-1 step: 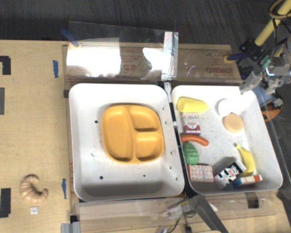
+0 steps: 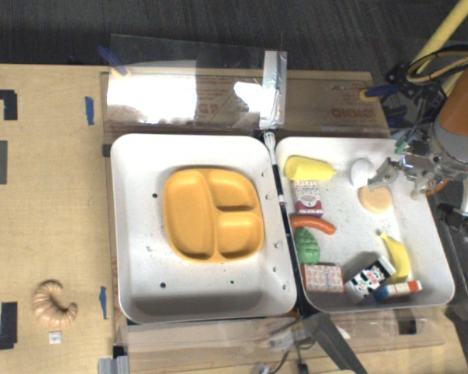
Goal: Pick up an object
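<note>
The right bin (image 2: 441,244) holds several small items: a yellow piece (image 2: 308,167), a red-and-white box (image 2: 306,197), an orange sausage (image 2: 313,225), a green toy (image 2: 306,246), a pink box (image 2: 324,277), a black-and-white carton (image 2: 368,279), a banana (image 2: 397,258), a marker (image 2: 398,289), a white ball (image 2: 361,170) and a tan disc (image 2: 376,199). My gripper (image 2: 404,179) hovers over the bin's far right part, just right of the white ball and the tan disc. It stands open with nothing between its fingers.
An orange divided plate (image 2: 213,213) lies in the left bin (image 2: 132,232). A toy croissant (image 2: 54,302) rests on the bench at the lower left. A clear panel (image 2: 195,92) stands behind the bins. Cables (image 2: 421,68) hang at the upper right.
</note>
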Controlling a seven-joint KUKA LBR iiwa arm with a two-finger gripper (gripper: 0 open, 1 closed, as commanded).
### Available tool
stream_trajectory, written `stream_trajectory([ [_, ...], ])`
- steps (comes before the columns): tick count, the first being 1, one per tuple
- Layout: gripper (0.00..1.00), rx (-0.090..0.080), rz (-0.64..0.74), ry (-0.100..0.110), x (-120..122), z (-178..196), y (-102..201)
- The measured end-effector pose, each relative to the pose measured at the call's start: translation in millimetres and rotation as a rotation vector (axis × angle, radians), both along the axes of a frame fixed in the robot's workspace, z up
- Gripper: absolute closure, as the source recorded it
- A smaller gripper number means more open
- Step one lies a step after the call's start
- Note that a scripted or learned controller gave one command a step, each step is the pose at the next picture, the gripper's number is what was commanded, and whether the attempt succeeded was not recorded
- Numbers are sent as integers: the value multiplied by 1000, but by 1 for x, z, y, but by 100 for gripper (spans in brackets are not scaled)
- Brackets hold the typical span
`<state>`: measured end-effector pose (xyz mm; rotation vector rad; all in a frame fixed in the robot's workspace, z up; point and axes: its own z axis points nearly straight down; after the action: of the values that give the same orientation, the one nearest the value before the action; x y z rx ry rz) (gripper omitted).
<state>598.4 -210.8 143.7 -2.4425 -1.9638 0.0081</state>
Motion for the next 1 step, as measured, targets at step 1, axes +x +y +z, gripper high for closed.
stream_trajectory([
  [1, 0, -2, -14, -12, 16, -57, 21],
])
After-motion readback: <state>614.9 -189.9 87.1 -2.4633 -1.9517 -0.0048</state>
